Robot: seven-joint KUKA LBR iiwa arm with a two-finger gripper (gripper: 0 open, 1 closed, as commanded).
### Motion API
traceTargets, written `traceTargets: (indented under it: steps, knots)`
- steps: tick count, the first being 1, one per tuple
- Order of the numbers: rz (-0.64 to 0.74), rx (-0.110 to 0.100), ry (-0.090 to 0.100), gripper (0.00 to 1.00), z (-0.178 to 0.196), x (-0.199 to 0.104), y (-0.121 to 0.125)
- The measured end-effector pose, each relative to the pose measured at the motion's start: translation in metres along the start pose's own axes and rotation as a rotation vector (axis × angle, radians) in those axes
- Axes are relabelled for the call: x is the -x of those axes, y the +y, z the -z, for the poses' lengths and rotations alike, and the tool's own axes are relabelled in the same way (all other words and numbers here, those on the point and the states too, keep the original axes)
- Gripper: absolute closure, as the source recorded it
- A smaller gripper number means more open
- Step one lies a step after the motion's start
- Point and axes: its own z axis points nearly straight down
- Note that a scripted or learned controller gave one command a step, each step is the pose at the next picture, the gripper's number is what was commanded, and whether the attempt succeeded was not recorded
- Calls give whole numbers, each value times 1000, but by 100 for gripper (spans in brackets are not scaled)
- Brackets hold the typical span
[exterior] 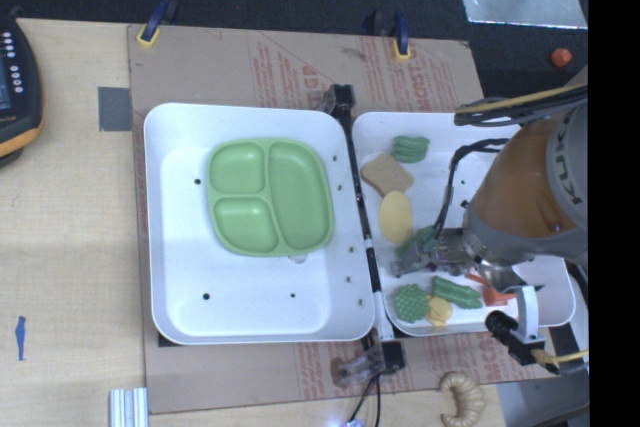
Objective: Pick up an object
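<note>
While the grey arm with its orange band (525, 190) hangs low over the right white bin (440, 130), its gripper (432, 255) sits among the toy food, just right of the pale yellow oval piece (396, 215); whether it is apart or together I cannot tell. Near it lie a green ridged round piece (409, 300) and a green pod-shaped piece (455, 292). With pieces packed so close, the gripper could nudge a neighbour aside or catch two at once. The left white bin (175, 215) holds a green divided plastic plate (270, 195).

A pale green divided plate (270, 196) is sitting in a white bin (180, 295). Green, tan and yellow toy foods (396, 215) are showing against the neighbouring white bin (440, 130).
</note>
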Motion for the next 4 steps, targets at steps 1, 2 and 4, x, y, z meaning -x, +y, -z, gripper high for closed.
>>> traceTargets:
  steps: [1, 2, 4]
  knots:
    - [2, 17, -5, 0, 8, 49, 93]
    - [0, 0, 2, 0, 5, 7, 34]
    - [0, 9, -3, 0, 18, 11, 38]
